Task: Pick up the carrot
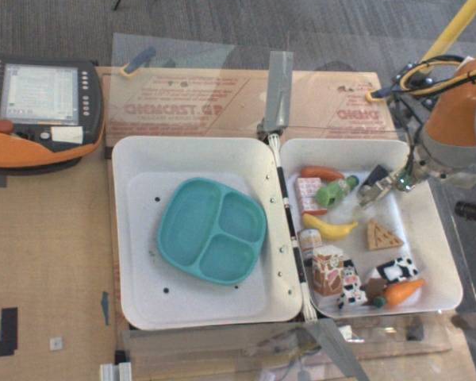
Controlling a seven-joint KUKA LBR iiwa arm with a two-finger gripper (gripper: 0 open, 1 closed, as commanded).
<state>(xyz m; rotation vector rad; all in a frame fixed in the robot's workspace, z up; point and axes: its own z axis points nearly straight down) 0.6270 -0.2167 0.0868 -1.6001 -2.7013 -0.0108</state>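
The carrot [403, 291], orange with a dark stub at its left end, lies in the near right corner of the right bin [446, 254]. It rests against a black-and-white toy [397, 270]. My gripper [373, 189] hangs over the far middle of the same bin, well beyond the carrot and slightly to its left. It is open with nothing between its fingers. The orange-banded wrist [454, 121] reaches in from the right above it.
The right bin also holds a banana [331, 227], a green item [332, 192], a red pepper [321, 172], a tan wedge [383, 236], a small carton [328, 270] and a cow figure [350, 286]. A teal divided plate [214, 230] lies in the left bin [135, 213]. A teach pendant [40, 109] sits far left.
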